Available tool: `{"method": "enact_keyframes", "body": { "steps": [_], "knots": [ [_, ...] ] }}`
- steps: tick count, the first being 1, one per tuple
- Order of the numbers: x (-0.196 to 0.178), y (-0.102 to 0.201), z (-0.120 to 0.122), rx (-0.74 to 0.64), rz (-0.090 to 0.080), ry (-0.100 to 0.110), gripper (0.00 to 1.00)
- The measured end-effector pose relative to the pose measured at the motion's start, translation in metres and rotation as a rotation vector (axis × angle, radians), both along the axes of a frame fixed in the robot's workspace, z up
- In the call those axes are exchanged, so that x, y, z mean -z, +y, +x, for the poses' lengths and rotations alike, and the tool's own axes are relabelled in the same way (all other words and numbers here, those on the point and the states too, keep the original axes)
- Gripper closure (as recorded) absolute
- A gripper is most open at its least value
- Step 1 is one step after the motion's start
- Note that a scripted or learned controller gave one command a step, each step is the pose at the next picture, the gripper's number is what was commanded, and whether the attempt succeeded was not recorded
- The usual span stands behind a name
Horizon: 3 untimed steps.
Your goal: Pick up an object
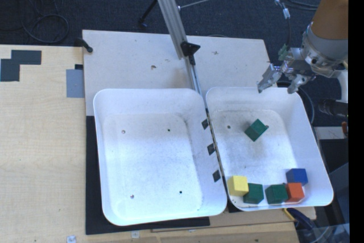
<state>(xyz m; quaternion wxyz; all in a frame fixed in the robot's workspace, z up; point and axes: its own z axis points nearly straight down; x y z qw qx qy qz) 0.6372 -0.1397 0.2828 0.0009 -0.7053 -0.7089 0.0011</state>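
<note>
My gripper (280, 83) hangs over the far rim of the right bin (310, 128), with its two fingers spread apart and nothing between them. A dark green block (256, 130) lies tilted near the middle of that bin, below and left of the gripper. Along the bin's near edge sit a yellow cube (238, 185), two green blocks (253, 193) (276, 194), an orange cube (294, 192) and a blue cube (297, 176).
The left bin (108, 139) adjoins the right one, with black clips (211, 148) along the shared divider. A slanted aluminium rail (170, 14) rises behind the bins. The white board (131, 60) lies beyond them.
</note>
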Motion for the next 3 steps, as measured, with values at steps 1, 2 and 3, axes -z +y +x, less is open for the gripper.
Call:
{"method": "enact_keyframes", "body": {
  "steps": [1,2,3],
  "knots": [
    [0.139,-0.018,-0.011,0.006,0.002,0.008,0.0],
    [0.192,0.012,-0.014,0.004,-0.001,-0.003,0.0],
    [0.191,0.03,-0.036,0.007,0.0,-0.002,0.0]
  ]
}}
